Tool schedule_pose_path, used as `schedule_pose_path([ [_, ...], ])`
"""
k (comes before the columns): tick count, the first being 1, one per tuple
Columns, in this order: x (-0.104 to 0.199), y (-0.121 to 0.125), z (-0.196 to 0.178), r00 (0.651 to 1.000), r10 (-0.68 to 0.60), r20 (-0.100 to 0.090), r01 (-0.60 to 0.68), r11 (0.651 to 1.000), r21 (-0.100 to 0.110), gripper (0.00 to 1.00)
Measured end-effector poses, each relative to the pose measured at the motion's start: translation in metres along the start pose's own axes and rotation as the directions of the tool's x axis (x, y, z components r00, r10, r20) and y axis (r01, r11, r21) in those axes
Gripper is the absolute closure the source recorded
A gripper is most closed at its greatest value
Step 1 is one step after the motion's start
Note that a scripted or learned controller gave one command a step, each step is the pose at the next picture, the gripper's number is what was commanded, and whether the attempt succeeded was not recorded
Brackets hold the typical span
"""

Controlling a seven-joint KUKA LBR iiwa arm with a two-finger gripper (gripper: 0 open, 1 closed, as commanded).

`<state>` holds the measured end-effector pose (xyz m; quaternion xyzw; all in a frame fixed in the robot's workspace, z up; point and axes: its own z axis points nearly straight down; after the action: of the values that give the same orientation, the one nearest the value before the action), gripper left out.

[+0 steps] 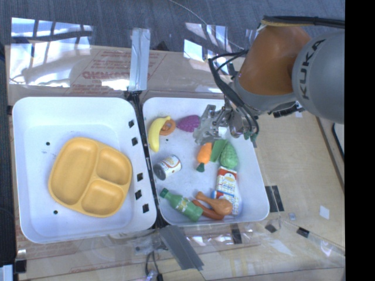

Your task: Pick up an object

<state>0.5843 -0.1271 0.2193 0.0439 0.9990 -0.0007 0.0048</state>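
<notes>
Bright, even light washes both shallow white plastic bins (76, 113), with strong glare on the shiny clear sheeting (47, 45) at the frame's upper left. Shadows are faint. The picture is soft, fine detail slightly blurred.

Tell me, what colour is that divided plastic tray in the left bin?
The divided plastic tray is yellow all over, plain in the camera view.

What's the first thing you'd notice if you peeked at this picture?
Probably the big yellow tray with three compartments, lying alone in the left bin. Then the right bin, crowded with toy food: a banana, a carrot, a green bottle. The gripper hangs over that bin's far side.
</notes>
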Motion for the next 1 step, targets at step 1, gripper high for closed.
schedule_pose_path([
  [1,0.0016,-0.0003,0.0034,1.000,0.000,-0.007,0.000,1.000,0.000,0.00],
])
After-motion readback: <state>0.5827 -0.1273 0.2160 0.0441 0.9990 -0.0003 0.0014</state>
